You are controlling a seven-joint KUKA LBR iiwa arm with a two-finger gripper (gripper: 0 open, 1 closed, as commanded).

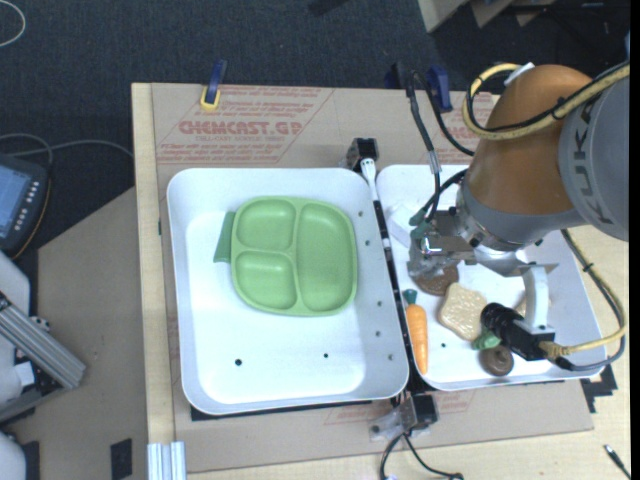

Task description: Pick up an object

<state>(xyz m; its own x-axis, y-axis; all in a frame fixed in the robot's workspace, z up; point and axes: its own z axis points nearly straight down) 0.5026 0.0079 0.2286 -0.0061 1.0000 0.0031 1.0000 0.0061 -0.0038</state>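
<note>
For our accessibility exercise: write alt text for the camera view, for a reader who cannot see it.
A grey-and-orange robot arm reaches into the right white bin, its gripper above a toy carrot, a cracker-like piece and a brown round object. The left white bin holds a green divided plate.

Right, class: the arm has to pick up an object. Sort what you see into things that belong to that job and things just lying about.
Belongs to the job:
- gripper, low in the right bin
- carrot
- cracker-like beige piece
- brown round item below the gripper

Just lying about:
- green divided plate in the left bin
- yellow clamp
- cardboard sheet
</note>
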